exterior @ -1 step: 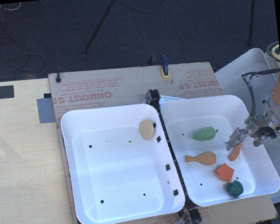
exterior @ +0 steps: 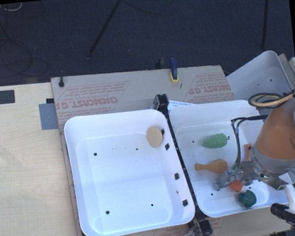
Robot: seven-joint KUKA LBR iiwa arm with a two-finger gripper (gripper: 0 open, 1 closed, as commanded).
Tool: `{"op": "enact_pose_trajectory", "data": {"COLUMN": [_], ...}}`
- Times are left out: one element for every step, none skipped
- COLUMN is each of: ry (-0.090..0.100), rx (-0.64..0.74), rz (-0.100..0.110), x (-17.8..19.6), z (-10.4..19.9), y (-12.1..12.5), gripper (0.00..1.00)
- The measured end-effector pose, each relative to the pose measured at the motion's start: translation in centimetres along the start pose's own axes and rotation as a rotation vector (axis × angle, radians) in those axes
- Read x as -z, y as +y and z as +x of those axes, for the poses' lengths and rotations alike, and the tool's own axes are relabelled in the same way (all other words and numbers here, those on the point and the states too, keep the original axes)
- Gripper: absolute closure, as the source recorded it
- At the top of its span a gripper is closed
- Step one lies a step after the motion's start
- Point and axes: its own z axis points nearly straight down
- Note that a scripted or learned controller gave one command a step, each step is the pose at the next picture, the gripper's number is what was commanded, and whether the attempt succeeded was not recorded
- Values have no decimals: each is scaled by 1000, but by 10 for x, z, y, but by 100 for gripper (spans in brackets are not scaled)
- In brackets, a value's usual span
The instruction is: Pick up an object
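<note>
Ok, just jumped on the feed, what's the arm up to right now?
The arm is reaching into the right bin from the right, with its gripper low beside a small orange-red object. Nearby in that bin lie a tan drumstick-shaped piece, a light green oblong piece and a dark green lump. A round tan disc sits in the left bin. No grasp is visible.
</note>
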Motion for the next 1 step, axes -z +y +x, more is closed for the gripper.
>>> {"op": "enact_pose_trajectory", "data": {"ry": [-3], "rx": [-9], "rz": [-7], "x": [16], "z": [-4], "y": [2], "gripper": [100]}}
